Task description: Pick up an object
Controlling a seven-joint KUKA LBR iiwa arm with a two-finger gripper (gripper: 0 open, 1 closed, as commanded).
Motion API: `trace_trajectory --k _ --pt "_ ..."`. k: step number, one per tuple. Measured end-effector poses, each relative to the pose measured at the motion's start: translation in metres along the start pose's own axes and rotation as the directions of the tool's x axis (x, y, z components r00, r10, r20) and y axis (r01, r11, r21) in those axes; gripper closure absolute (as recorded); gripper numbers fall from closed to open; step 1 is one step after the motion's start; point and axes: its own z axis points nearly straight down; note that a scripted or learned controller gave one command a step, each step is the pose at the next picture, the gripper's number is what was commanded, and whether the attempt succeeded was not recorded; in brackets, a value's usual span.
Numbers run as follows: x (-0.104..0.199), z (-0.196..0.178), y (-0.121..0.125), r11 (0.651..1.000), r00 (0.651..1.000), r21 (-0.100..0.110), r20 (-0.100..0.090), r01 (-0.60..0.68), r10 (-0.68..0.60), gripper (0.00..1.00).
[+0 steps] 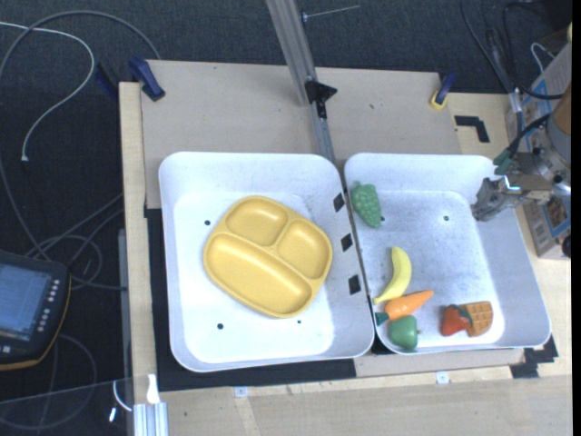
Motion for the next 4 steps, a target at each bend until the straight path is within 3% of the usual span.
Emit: trace_trajectory --k 1,4 --pt "0.0 0.001 0.001 1.0 1.0 0.006 -0.001 -0.001 0.001 1.0" --pt "0.166 0.025 0.029 1.0 1.0 0.01 -0.005 0.005 -0.005 1.0"
